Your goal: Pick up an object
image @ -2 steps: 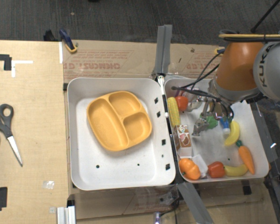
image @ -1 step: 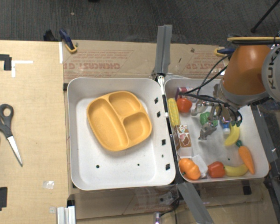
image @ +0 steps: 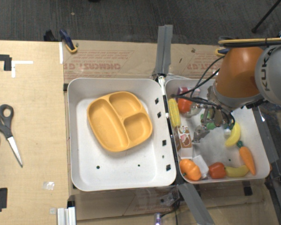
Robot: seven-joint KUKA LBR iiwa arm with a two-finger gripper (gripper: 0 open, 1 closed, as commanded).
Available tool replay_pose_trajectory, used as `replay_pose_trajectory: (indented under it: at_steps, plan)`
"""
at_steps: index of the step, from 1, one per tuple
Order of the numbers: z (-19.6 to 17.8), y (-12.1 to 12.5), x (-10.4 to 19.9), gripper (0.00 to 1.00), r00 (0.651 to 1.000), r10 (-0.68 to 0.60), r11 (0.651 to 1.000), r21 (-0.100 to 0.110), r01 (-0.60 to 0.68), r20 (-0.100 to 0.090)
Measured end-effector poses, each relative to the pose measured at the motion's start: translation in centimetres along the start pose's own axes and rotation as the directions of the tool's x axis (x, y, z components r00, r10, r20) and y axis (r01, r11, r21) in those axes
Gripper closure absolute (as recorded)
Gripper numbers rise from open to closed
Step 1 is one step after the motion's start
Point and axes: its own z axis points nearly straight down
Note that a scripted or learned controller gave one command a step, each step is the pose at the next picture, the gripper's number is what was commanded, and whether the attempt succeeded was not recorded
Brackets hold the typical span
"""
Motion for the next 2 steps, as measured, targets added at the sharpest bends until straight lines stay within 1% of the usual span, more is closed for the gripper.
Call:
replay_pose_trajectory:
  at_steps: [1,2]
  plan:
    - [0.0,0.2,1.7,0.00,1.000,-0.020,1.000,0.001,0.020,0.000]
    - [0.3,0.2,-2.1,0.00,0.997,-0.077,0.997,0.000,0.077,-0.023]
